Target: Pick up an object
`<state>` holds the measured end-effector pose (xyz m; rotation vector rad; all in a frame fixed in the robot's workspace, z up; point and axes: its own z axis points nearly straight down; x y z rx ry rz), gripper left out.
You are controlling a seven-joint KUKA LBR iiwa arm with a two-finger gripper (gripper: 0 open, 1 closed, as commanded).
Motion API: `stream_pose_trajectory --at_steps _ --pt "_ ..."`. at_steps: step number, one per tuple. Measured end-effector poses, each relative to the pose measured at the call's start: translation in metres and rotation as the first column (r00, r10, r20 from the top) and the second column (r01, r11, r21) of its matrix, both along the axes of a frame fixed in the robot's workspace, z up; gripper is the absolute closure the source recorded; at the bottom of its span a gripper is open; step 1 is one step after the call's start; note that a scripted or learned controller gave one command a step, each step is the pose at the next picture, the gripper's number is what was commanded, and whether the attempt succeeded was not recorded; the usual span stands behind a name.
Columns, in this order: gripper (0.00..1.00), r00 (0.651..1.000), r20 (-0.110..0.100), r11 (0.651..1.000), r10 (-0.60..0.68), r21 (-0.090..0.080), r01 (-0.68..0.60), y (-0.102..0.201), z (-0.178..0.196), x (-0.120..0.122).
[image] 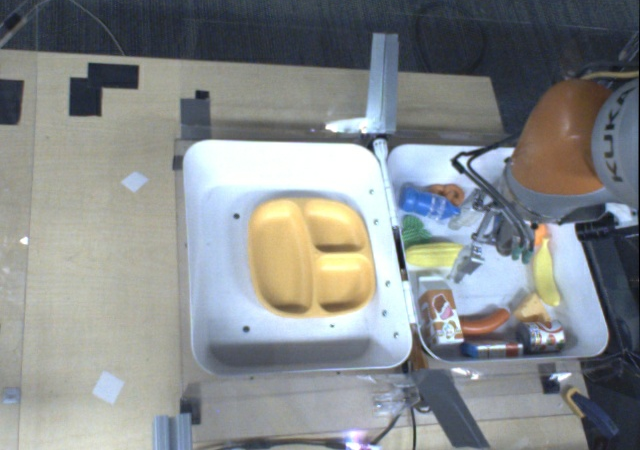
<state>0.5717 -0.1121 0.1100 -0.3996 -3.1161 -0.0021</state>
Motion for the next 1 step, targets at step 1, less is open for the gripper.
stream_pose_trajectory --at_steps 1 --pt "0.0 0.974 0.009 0.974 -0.227 0.0 0.227 -0.0138 -0.004 0.022"
